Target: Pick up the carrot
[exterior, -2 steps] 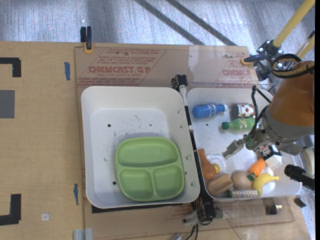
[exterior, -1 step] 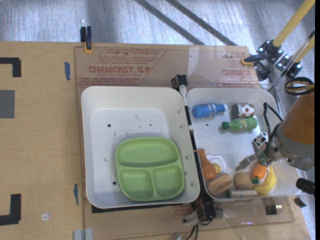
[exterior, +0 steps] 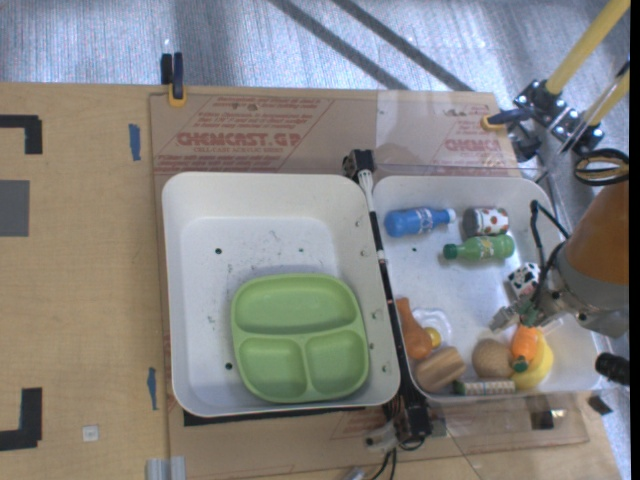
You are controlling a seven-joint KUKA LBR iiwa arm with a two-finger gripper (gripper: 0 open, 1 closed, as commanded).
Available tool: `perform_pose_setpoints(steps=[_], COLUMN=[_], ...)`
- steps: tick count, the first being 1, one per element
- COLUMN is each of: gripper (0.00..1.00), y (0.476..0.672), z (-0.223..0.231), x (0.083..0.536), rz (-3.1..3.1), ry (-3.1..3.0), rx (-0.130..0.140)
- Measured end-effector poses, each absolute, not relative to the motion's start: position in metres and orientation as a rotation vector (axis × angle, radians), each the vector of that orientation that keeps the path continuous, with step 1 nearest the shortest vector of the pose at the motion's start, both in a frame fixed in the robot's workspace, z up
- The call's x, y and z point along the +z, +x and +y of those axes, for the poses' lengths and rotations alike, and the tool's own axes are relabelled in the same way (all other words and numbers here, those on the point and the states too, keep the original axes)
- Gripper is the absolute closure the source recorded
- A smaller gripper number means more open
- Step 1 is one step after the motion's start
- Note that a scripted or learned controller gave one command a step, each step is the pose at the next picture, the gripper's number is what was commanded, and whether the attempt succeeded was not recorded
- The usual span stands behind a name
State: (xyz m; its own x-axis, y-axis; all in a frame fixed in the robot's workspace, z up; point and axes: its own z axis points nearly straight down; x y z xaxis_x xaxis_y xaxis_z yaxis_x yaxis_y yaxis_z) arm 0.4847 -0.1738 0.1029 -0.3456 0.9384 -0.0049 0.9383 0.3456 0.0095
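The carrot [exterior: 411, 331] is a short orange piece lying against the left wall of the right bin [exterior: 455, 278], near its front. My gripper [exterior: 518, 315] hangs low over the right side of that same bin, well to the right of the carrot. It sits just above an orange and yellow toy [exterior: 531, 356] and below a black-and-white spotted toy [exterior: 522, 279]. The arm's orange band [exterior: 603, 236] enters from the right edge. Nothing can be made out in the gripper's hold.
The right bin also holds a blue bottle [exterior: 418, 220], a small can [exterior: 486, 220], a green bottle [exterior: 481, 249], a tan block [exterior: 440, 368] and a potato [exterior: 491, 357]. A green divided plate [exterior: 298, 336] lies in the left bin [exterior: 200, 268].
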Motion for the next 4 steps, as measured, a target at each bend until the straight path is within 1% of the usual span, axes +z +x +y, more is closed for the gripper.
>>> perform_pose_setpoints(steps=[1, 2, 3, 4], gripper=[1.0, 1.0, 1.0, 0.0], y=[0.481, 0.482, 0.493, 0.493], z=[-0.154, -0.155, -0.187, -0.186], x=[0.144, 0.154, 0.171, 0.171], rz=[2.233, 2.233, 2.547, 2.547], ry=[2.203, 2.196, 1.825, 1.827], rx=[0.002, 0.003, 0.0, 0.001])
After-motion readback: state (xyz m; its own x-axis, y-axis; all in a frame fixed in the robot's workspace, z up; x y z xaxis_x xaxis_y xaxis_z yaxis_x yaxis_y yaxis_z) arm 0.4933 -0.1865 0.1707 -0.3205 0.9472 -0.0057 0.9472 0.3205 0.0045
